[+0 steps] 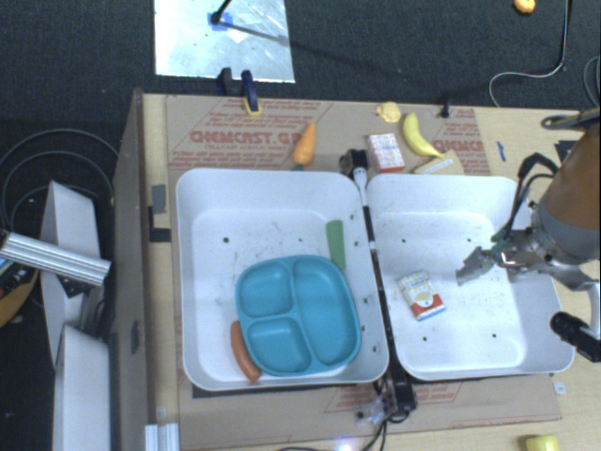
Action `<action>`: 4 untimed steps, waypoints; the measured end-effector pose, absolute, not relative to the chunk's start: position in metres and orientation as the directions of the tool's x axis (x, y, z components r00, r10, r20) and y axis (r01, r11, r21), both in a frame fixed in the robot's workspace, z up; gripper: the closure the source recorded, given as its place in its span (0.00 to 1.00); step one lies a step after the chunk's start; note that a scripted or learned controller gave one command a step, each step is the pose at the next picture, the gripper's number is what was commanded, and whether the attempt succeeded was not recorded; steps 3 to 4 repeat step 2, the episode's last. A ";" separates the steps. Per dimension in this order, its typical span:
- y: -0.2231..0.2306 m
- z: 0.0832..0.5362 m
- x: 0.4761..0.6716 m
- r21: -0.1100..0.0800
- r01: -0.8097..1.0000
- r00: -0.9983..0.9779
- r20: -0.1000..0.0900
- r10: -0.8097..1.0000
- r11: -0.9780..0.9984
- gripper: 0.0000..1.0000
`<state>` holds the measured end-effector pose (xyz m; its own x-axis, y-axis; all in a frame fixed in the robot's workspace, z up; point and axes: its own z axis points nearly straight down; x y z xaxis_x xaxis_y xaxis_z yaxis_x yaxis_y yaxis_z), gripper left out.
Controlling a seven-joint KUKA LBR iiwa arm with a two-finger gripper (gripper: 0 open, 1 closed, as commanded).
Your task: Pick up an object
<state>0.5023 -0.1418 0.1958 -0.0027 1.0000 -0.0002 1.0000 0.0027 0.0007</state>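
Dark carpet surrounds my bench, whose top is covered with printed cardboard. Two shallow white bins sit side by side on it.

Left bin: a blue divided plate lies toward the front. An orange sausage-shaped piece rests at the plate's front-left edge, touching it or nearly so. A green flat stick lies just beyond the plate's back-right corner.

Right bin: a small carton with a red and yellow print lies flat on the floor, left of centre. I take it as the pick candidate, since it is the lone item in that bin.

Gripper hangs over the right bin, right of the carton and apart from it. Nothing sits between the fingers. I cannot tell from my view whether they are spread or closed. Arm enters from the right.

Behind the bins on the cardboard: a carrot, a small red and white box, a banana and a small yellow lump. A blue-handled clamp grips the bench's back edge. A shiny metal sheet lies on the carpet beyond.
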 end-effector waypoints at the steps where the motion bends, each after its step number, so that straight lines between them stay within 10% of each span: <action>1: -0.078 0.080 0.515 0.001 1.000 -0.009 0.002 1.000 0.009 0.00; 2: -0.082 0.095 0.515 0.002 1.000 -0.003 0.001 1.000 0.003 1.00; 4: -0.082 0.095 0.515 0.002 1.000 -0.003 0.001 1.000 0.003 1.00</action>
